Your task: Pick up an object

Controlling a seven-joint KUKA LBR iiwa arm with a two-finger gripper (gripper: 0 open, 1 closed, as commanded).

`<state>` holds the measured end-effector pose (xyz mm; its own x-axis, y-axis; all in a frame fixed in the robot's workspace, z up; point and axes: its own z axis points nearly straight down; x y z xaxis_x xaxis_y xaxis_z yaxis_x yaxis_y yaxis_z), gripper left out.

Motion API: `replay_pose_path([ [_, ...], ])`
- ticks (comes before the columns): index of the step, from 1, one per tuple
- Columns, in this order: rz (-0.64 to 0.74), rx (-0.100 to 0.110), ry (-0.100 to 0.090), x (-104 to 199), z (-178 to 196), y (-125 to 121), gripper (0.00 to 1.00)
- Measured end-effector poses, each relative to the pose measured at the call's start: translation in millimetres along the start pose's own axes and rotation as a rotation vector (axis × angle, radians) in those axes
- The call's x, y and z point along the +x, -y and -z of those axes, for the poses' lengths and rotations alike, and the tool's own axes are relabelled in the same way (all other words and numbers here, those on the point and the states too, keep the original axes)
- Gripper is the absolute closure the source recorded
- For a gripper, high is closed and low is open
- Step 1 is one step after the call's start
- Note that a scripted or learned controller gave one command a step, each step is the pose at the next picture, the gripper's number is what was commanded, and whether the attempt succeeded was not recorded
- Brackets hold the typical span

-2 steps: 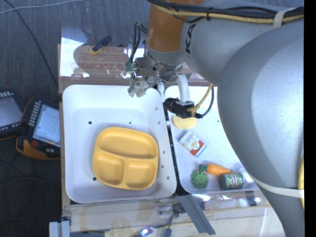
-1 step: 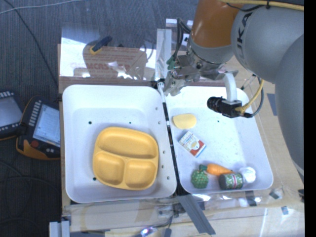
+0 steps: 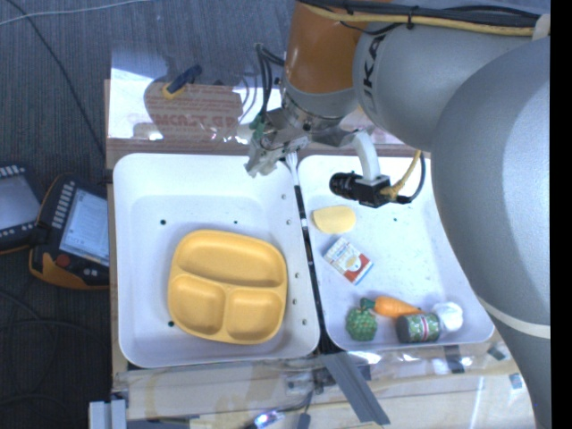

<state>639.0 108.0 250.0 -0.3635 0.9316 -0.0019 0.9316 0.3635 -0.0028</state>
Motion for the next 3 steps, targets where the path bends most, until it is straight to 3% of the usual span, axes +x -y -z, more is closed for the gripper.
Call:
replay_pose_path([
  [1, 0.011, -0.001, 0.001, 57.8, -15.9, -52.2, 1.0],
  [2, -0.292, -0.001, 0.003, -4.2, 115.5, -30.1, 1.0],
  [3, -0.141, 0.002, -0.001, 70.0, -1.0, -57.8, 1.0],
])
